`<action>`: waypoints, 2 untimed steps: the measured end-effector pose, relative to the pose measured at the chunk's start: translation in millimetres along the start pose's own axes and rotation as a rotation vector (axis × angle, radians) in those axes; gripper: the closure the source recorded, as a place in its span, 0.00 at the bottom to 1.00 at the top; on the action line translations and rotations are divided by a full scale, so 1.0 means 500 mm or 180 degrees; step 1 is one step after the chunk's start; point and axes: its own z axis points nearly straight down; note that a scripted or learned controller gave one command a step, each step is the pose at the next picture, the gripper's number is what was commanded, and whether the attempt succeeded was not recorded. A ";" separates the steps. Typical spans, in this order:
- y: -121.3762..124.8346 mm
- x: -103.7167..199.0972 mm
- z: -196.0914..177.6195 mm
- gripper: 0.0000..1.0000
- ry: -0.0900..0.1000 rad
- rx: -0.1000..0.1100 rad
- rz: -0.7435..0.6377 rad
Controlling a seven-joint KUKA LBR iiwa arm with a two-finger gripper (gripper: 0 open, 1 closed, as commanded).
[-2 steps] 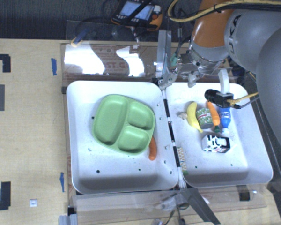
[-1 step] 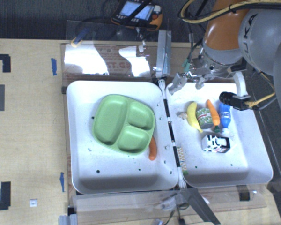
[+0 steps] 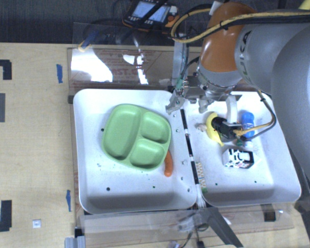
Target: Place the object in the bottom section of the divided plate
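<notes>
Green divided plate [image 3: 136, 136] in the middle of the left bin [image 3: 93, 185], orange carrot [image 3: 168, 164] touching its lower right rim. Gripper [image 3: 187, 103] above the divider between the bins, near their far edge, fingers spread, grasping nothing. Banana [image 3: 214, 125] in the right bin [image 3: 268, 182].

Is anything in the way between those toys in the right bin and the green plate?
Yes: the two bins' raised rims meet in a ridge between the yellow object in the right bin and the green plate in the left bin. The object would have to be lifted over it. An orange carrot-like piece also lies against the plate's lower right edge.
</notes>
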 end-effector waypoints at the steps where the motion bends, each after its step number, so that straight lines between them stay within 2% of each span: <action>1: 0.071 0.024 -0.252 0.00 -0.0008 -0.0021 -0.1130; 2: 0.073 0.027 -0.274 1.00 -0.0015 -0.0040 -0.1137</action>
